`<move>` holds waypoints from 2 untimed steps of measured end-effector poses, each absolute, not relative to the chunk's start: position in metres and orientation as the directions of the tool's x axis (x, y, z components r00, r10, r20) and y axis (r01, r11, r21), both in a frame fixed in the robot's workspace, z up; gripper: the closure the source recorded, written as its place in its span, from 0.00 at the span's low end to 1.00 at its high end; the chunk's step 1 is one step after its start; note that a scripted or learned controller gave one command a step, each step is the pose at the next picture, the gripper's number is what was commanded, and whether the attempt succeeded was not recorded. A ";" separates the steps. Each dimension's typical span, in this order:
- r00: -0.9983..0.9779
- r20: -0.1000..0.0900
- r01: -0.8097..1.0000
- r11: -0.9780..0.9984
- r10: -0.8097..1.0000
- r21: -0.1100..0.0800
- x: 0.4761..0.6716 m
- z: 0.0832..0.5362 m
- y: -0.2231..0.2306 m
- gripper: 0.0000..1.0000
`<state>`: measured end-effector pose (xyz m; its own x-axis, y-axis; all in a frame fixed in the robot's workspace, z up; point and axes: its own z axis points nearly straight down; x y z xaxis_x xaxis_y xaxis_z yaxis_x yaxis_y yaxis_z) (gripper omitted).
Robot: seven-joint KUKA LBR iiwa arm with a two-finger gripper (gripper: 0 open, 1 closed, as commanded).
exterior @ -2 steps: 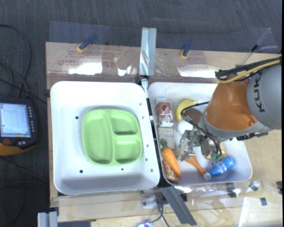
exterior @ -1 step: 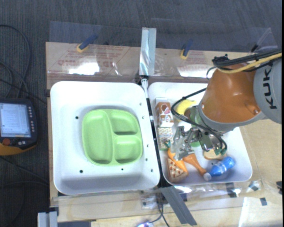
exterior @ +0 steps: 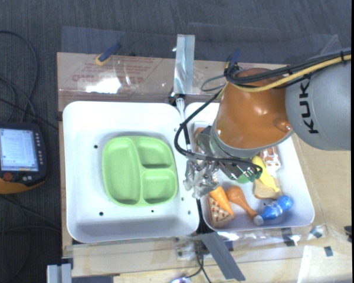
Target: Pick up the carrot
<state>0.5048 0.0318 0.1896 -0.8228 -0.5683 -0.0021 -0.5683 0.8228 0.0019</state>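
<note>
The carrot point(exterior: 220, 195), a short orange cone, lies in the right bin point(exterior: 304, 208) near its left wall. My gripper point(exterior: 200, 180) hangs just above and to the left of the carrot, at the bin's left edge, under the orange wrist band point(exterior: 251, 114). The carrot's upper end sits right by the gripper's tip; whether they touch is not visible. The arm hides the upper half of the right bin.
Around the carrot lie a waffle-like wedge point(exterior: 219, 214), a drumstick point(exterior: 242, 200), a blue item point(exterior: 277, 207), a bread piece point(exterior: 264, 188) and a yellow item point(exterior: 265, 168). The left bin point(exterior: 82, 128) holds a green divided plate point(exterior: 140, 170).
</note>
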 end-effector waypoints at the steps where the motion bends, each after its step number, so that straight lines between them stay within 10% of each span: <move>1: -0.669 -0.003 -0.743 0.669 -0.743 -0.002 0.510 0.247 -0.037 1.00; 2: -0.667 -0.003 -0.745 0.667 -0.745 0.000 0.510 0.246 -0.035 0.00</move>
<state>0.5100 -0.0354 0.2461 -0.6672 -0.7448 -0.0027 -0.7448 0.6672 -0.0001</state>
